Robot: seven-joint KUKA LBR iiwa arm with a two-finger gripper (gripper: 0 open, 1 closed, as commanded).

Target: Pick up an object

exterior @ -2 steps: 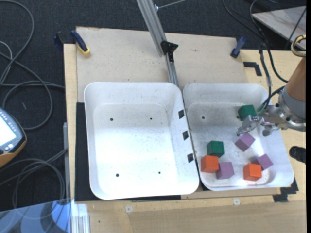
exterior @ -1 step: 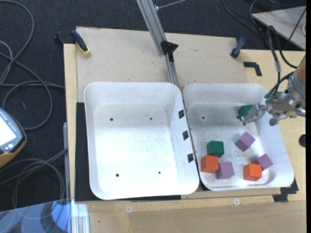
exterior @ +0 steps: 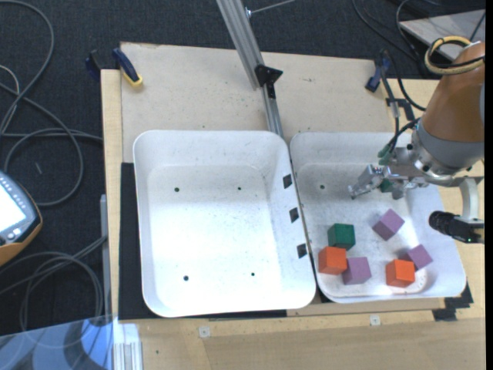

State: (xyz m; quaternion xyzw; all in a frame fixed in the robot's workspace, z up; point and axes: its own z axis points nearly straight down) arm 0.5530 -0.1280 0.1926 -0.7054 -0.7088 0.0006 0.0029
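Cubes, with no long axis, lie in the right bin (exterior: pixel 308 160): green cube (exterior: pixel 341 234), two orange, three purple. The pincer (exterior: pixel 368 183) hovers above them; its spread is unclear.

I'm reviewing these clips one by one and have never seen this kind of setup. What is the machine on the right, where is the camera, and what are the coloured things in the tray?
One fixed camera looks down at a slant on a bench with two shallow white bins. The machine at the right is a robot arm, grey with an orange band; its pincer hangs over the right bin, above and apart from the blocks. I see nothing held in it. In that bin lie small blocks: a green one, two orange ones and three purple ones. The left bin sits beside it. The job is to pick one up.
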